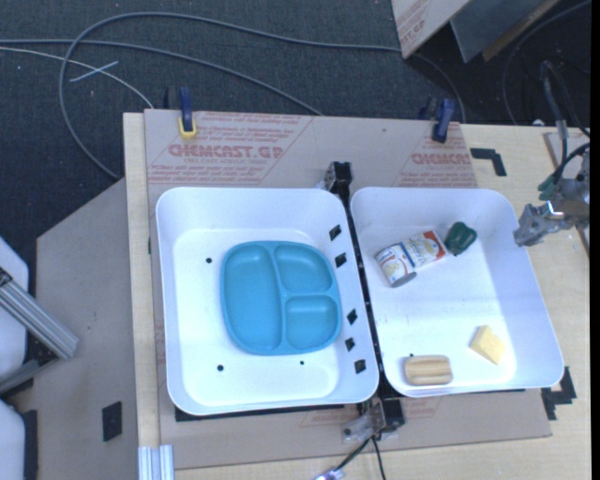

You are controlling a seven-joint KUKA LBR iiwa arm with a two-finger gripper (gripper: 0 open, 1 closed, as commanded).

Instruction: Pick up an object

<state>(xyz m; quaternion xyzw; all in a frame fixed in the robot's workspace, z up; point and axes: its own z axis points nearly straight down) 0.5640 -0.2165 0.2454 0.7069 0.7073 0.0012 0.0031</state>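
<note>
The right bin (525, 281) holds a small white can with a red and white label (409, 258), a dark green object (459, 237) beside it, a yellow wedge (487, 344) near the front right corner, and a tan oblong block (427, 370) at the front. My gripper (536, 223) hangs at the far right edge of the right bin, past the green object, and nothing shows between its fingers. The left bin (178, 281) holds a blue divided plate (281, 296).
Both bins rest on a cardboard-covered board (234, 145) held by blue and yellow clamps (186, 111). Black clips (338, 174) line the seam between the bins. Cables (84, 66) lie on the dark floor behind, and a cardboard box (427, 19) stands at the back.
</note>
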